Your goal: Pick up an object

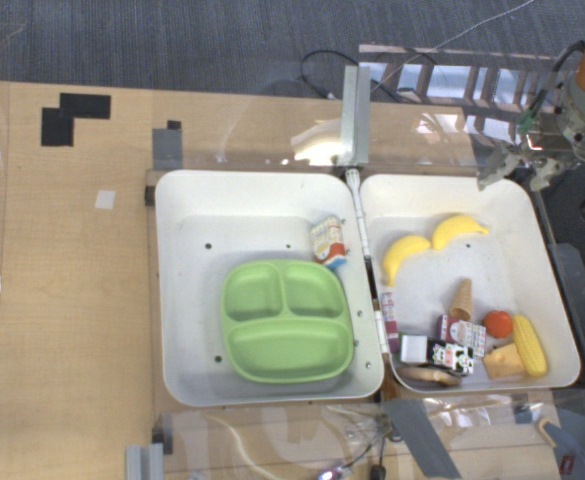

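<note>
1. Tool sits at the far right corner of the right bin, just above the rim and off to the side of the pile. Can't tell how it's set; it's blurred and small. Nothing is visibly in it.
2. Pick candidates are all in the right bin: two bananas near the middle, and an ice cream cone, a tomato, a corn cob and small cartons crowded along the near edge.
3. My read: the bananas are the easiest grab, with open floor around them. The near cluster is touching, so fingers would likely snag neighbours.
4. Left bin holds a green divided plate and a small packet by the divider. Both are further from the arm.
5. Pick not started.
</note>
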Controlling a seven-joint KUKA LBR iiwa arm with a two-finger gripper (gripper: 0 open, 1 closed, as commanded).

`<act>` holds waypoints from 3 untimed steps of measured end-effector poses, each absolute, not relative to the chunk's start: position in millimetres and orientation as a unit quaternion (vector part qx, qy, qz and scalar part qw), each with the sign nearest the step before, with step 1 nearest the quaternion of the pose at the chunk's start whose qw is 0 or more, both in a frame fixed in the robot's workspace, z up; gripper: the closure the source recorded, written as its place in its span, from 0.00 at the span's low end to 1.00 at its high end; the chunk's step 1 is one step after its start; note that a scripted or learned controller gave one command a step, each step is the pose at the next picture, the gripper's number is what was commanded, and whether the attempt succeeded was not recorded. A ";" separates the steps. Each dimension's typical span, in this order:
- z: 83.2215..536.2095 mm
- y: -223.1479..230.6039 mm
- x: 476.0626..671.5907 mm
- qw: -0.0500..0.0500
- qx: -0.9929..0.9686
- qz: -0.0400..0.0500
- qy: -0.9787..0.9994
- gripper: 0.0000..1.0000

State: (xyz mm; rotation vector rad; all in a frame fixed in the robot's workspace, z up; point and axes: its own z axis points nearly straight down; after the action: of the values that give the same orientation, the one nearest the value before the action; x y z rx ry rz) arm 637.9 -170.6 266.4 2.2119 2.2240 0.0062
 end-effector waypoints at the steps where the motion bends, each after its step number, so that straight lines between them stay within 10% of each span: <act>1: 135.5 -193.3 642.5 0.002 0.645 0.001 0.764 0.00; 2: 89.2 -142.4 631.3 0.005 0.603 0.003 0.798 0.00; 3: 100.2 -141.4 631.5 0.003 0.603 0.004 0.797 1.00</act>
State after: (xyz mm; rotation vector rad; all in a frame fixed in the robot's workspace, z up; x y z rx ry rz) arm 631.5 -141.4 100.2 1.8922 2.5009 0.0125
